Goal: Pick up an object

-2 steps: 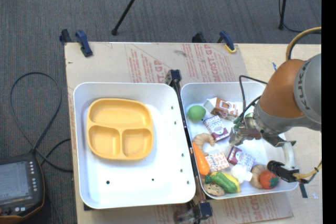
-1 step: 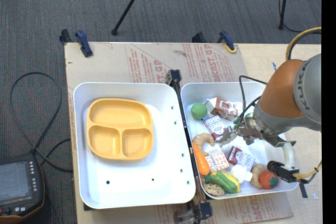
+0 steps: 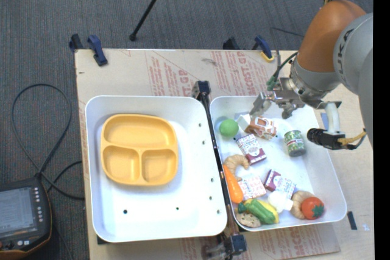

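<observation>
— Which step is in hand?

— The approach, it is judged. The gripper (image 3: 275, 103) is held above the back of the right bin (image 3: 334, 182), its fingers spread and nothing seen between them.

— Where is something to be picked?

— A small red-and-white carton (image 3: 261, 126) lies just below the fingertips, with a green ball (image 3: 228, 127) to its left and a green-labelled can (image 3: 294, 143) to its right.

— What is called for next?

— A descent onto the carton is likely needed, then a closing of the fingers around it.
</observation>
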